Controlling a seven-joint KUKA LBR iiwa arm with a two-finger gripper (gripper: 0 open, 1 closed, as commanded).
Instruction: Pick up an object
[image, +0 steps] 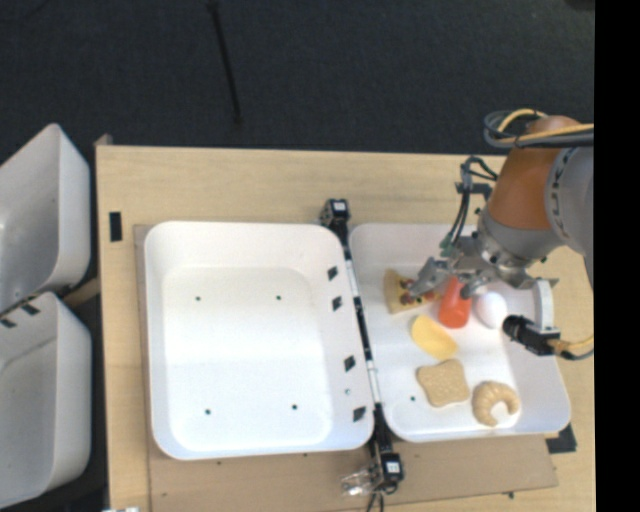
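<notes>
The right bin holds several food-like items. An orange-red object stands near its middle, with a white egg just to its right and a tan cracker to its left. Below them lie a yellow piece, a bread slice and a croissant. My gripper reaches down from the right over the orange-red object. It is open, with its fingers spread to either side of that object's top, and nothing is lifted.
The left bin lies beside the right one, with a black-clipped divider between them. The arm's orange band hangs over the right bin's far right corner. A cable runs along the bin's right side.
</notes>
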